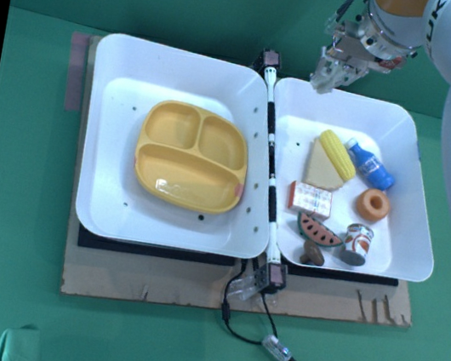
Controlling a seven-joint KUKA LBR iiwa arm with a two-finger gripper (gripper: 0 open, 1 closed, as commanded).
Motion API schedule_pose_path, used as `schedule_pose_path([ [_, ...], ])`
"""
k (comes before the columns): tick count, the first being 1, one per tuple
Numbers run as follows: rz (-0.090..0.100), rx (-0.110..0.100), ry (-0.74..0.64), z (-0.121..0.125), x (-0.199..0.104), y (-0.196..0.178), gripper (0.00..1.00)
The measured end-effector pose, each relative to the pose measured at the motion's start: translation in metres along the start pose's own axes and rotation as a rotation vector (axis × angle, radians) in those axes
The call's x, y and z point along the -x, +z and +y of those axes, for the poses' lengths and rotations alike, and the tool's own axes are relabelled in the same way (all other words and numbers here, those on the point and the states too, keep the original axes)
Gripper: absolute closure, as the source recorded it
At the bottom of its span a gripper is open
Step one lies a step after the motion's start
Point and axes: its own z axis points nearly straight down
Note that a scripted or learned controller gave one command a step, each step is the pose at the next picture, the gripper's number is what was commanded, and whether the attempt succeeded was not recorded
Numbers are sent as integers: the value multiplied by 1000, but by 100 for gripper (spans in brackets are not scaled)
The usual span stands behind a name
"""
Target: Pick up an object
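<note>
The claw [327,79] hung high over the right bin's [421,149] far rim, gripping nothing — how wide it stood I could not tell. The toy foods — corn [336,154], donut [371,205], can [357,243] — lay clustered below, likely awaiting a descent.

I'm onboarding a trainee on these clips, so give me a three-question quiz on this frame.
1. True or false: the yellow divided plate lies in the left bin.
2. Which item sits nearest the blue bottle? A) corn cob B) watermelon slice C) can
3. Where is the tool?

Key: 1. True. 2. A. 3. Over the far edge of the right bin, above the toys, touching none.
</note>
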Motion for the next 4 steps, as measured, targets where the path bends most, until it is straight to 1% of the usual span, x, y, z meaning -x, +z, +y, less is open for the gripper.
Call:
schedule_pose_path([
  [1,0,-2,1,0,1,1,0],
  [2,10,-22,-4,-3,87,99,0],
  [3,14,-18,-5,0,83,84,100],
  [4,0,0,1,0,2,1,100],
])
